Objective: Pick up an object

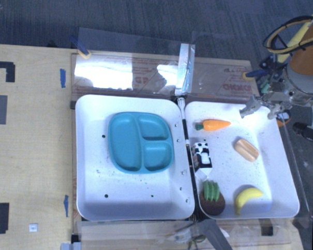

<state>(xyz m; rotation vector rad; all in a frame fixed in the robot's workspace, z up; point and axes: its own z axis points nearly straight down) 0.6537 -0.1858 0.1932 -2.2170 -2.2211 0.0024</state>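
From my remote station I judge the task is at its beginning: nothing is picked up yet. The gripper (265, 107) hangs over the far right corner of the right bin (284, 169), and I see two metal fingers (249, 109) standing apart from each other, with nothing between them. So it is spread and free.

All candidate objects lie in the right bin. The carrot (213, 125) is at the far side, nearest to the gripper, lying across with its green end to the left. The bun (246, 149) lies a little nearer, in the middle of the bin. The banana (247, 198) is at the near side, and just left of it is a brown piece with a green top (212, 197); I cannot tell what it is. A small black and white item (201, 153) sits against the left wall of this bin.

What is left, in my judgement: choose one object, come down, close on it and lift.

The left bin (87, 160) carries a blue tray (141, 142) with compartments. Both bins rest on a wooden bench (26, 142). Behind them stands a clear panel (128, 66) that reflects light, and beyond is dark carpet (151, 13). Yellow cables (284, 37) loop at the far right.
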